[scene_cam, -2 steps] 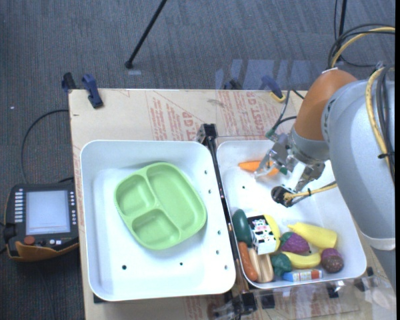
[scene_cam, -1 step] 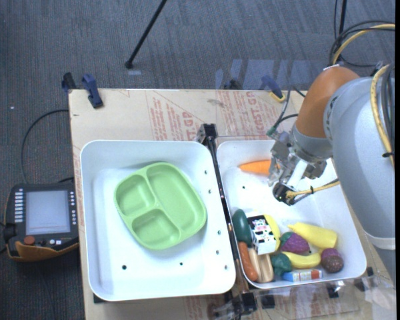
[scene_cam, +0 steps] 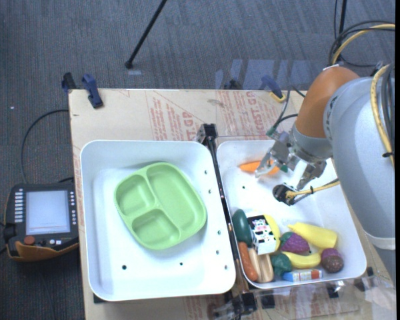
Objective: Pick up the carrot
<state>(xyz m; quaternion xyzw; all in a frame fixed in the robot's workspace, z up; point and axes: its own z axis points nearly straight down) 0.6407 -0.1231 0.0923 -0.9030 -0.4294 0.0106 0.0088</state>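
Carrot [scene_cam: 260,167]: orange, lying in the far-left part of the right bin [scene_cam: 333,209], on the white floor. Long axis runs left-right with a slight tilt; the left end at the bin's far-left area looks narrower, the right end runs in under the gripper [scene_cam: 275,165]. Which end is the tip is hard to say for sure, since the right end is partly covered.

The gripper comes in from the right below the orange band [scene_cam: 323,105] of the grey arm [scene_cam: 363,152]. The fingers [scene_cam: 270,159] sit right at the carrot's right end, over or touching it; contact is not clear at this angle. Cannot tell whether the fingers are spread or closed, and cannot tell if the carrot is between them. The carrot looks to be lying on the bin floor.

A black cable end [scene_cam: 283,193] with a yellow wire hangs near the gripper, toward the near side.

Near end of the right bin: pile of toy food, including a green vegetable [scene_cam: 241,224], a cow-patterned block [scene_cam: 261,231], purple grapes [scene_cam: 296,243] and a yellow piece [scene_cam: 312,234], well apart from the carrot.

Left bin [scene_cam: 100,259] holds a green divided plate [scene_cam: 160,204]. Both bins sit on the surface [scene_cam: 153,109]. A teach pendant [scene_cam: 43,219] lies on the floor to the left.
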